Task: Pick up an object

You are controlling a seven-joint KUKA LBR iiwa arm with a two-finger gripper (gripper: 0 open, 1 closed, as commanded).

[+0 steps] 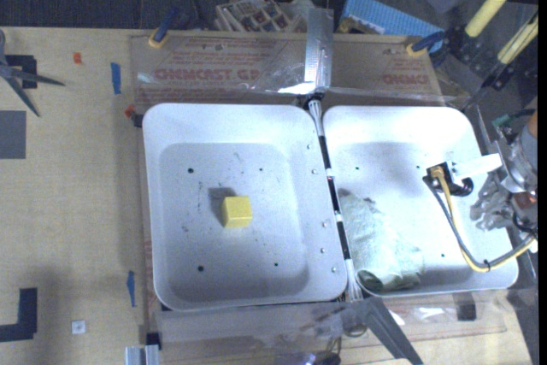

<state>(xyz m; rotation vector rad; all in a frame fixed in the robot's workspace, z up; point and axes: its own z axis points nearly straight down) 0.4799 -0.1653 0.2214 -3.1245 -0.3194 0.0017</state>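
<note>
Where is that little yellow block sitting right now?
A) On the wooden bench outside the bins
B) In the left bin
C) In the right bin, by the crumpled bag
B: the yellow block lies near the middle of the left bin, apart from the crumpled bag in the right bin.

Two shallow white bins sit side by side on the desk [68,184]: a left bin [171,132] and a right bin [402,132]. The left bin holds one yellow block [238,211]. The right bin holds one crumpled pale-green bag [380,244].
</note>
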